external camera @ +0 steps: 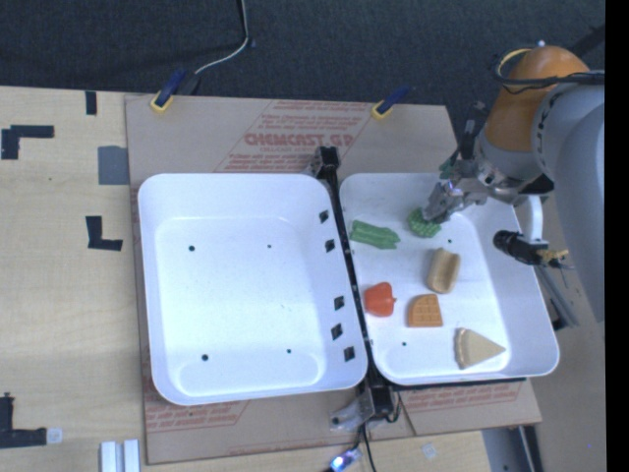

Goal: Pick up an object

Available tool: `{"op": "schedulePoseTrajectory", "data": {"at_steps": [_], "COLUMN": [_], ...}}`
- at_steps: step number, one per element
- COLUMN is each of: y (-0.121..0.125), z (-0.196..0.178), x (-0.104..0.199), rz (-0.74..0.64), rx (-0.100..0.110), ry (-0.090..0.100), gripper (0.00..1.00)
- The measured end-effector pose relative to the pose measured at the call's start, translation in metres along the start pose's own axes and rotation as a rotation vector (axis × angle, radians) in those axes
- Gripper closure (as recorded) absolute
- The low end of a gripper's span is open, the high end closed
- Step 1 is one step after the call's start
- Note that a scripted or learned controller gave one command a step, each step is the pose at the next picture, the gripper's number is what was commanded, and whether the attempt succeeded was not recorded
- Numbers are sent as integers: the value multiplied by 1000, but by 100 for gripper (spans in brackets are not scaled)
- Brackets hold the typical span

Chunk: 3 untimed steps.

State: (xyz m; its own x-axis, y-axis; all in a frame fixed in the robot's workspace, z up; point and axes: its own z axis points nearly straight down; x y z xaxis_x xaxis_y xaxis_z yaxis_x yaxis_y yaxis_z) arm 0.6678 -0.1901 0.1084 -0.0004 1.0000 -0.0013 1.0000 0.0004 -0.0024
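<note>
nearest you in the right bin (521,357): tan wedge (478,347) at 5 o'clock, waffle piece (425,312), red pepper (380,299), then bread roll (443,269) w/ long axis approx 12–6. farther: green pod (374,234) lying 9–3, and the dark green item (425,225) at approx 1 o'clock in the bin. gripper (439,208) sits right on that item, touching at its 1 o'clock side. can't tell finger spread or whether it's gripped. arm comes in from 3 o'clock, wrist slanted down toward 8. left bin (157,200) lies beyond reach path.
</note>
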Motion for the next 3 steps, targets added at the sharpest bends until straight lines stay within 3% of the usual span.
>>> {"op": "schedulePoseTrajectory", "data": {"at_steps": [3], "y": [0], "z": [-15], "x": [6], "rz": [0], "rx": [-1], "ry": [0], "gripper": [100]}}
